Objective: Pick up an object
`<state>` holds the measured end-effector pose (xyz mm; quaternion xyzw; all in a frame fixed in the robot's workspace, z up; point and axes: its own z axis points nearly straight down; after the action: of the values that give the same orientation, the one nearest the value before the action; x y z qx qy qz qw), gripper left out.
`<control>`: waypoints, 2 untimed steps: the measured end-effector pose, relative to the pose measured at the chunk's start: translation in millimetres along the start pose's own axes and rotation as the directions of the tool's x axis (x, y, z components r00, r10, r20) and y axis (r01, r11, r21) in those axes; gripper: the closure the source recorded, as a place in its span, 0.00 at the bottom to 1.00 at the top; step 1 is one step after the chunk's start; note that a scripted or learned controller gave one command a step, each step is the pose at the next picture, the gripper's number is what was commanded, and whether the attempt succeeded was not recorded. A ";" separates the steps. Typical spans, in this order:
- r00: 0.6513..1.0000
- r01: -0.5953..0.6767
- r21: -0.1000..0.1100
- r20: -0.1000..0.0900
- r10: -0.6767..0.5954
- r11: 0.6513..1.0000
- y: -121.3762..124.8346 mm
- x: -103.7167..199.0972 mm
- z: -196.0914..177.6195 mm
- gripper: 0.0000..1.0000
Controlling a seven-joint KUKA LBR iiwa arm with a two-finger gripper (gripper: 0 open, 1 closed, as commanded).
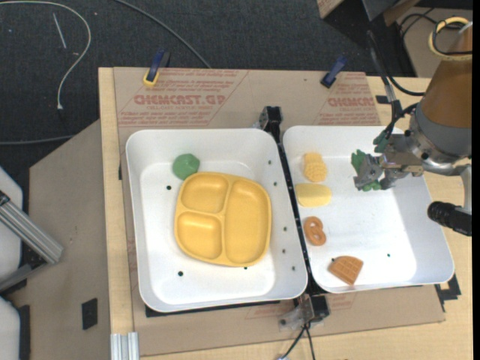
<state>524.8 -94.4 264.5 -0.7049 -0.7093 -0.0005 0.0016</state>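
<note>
So there are 2 white bins side by side on a cardboard-covered bench. The left bin (142,201) has a yellow divided plate (223,217) with 3 compartments sitting pretty much in the middle, and a small green round thing (186,165) tucked just beside the plate's upper left edge, touching or nearly touching it.

The right bin (420,253) has the toy food lined up along its left side: a yellow corn-looking piece (315,166) at the top, a pale yellow block (313,195) just below it, an orange pretzel (315,231) under that, and a brown waffle-ish wedge (346,268) near the bottom edge.

The arm (448,88) comes in from the right, orange band above the grey wrist, and the gripper (369,172) is over the upper middle of the right bin. There's a small green object (364,160) right at the fingertips and it looks pinched between them, so the fingers are closed narrow around it. It's too small to say what it is exactly. It sits apart from the corn piece, to its right.

2 blue clamps (156,66) hold the cardboard at the back edge, and some cables (45,21) lie on the dark floor behind.
</note>
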 end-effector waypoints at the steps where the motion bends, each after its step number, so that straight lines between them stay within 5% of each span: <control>1: 1.000 0.000 0.001 -0.001 0.000 1.000 -6.8 47.4 1.7 1.00; 2: 1.000 0.000 0.003 0.000 0.000 1.000 -9.7 96.7 25.1 1.00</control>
<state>514.5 2.3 239.7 -0.7050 -0.7092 0.0006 0.0029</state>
